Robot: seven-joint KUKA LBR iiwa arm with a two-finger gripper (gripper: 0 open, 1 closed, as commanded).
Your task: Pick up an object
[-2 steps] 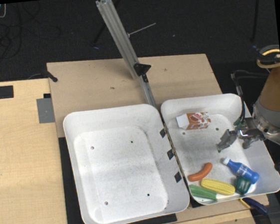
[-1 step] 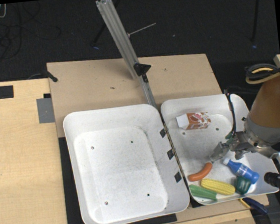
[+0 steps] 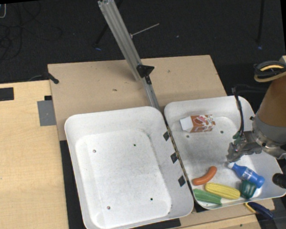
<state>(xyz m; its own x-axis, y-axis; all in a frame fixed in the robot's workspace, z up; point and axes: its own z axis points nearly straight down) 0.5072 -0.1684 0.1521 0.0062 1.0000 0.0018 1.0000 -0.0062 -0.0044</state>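
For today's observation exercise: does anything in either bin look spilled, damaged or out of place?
Nothing stands out. The carton, sausage, corn cob, green item and blue bottle all lie loose inside the right bin, none spilled or visibly damaged.

The desk (image 3: pixel 20 166) is surfaced in pale wood, with a brown board (image 3: pixel 180 79) laid toward the back. Two shallow white bins, left (image 3: pixel 78 129) and right (image 3: pixel 176 114), are set side by side upon it.
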